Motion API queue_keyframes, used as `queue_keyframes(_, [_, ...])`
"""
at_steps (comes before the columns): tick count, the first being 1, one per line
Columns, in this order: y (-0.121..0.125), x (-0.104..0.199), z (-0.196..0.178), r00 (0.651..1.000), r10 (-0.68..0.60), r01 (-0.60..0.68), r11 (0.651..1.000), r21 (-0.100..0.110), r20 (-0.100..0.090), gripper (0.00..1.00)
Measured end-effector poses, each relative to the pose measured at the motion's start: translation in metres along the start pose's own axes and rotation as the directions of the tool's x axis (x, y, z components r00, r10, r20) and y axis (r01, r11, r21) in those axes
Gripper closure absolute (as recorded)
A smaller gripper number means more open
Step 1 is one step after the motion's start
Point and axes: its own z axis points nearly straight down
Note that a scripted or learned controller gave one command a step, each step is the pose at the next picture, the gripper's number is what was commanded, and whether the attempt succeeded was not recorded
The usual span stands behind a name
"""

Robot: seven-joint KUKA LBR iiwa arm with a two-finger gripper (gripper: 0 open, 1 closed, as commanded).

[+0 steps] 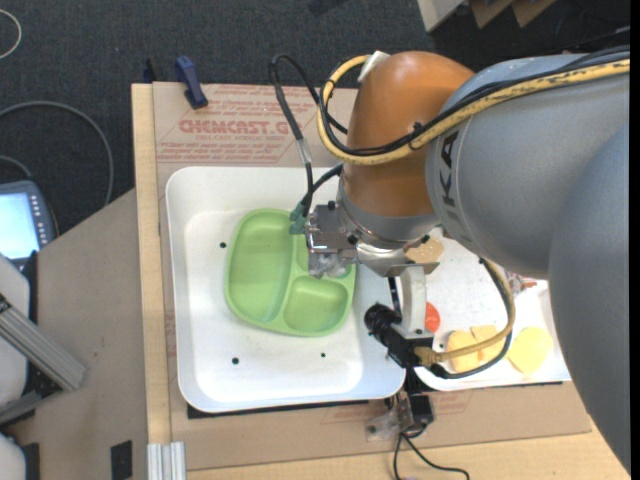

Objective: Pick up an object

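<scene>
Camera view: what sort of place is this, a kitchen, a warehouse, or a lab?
Most likely a robotics lab bench. A grey arm with loose cables reaches over a white bin holding a green divided plate, set on a cardboard sheet clipped with a blue clamp, above dark carpet.

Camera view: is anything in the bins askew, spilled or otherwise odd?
Nothing looks spilled or broken. The green divided plate lies flat in the left bin, turned at an angle to its walls. Small yellow and orange pieces lie in the right bin, partly behind the arm.
</scene>
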Motion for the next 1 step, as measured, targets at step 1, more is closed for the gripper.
queue_keyframes(1, [0.0277,-0.0430,0.0428,1.000,0.007,-0.007,1.000,0.007,0.002,1.00])
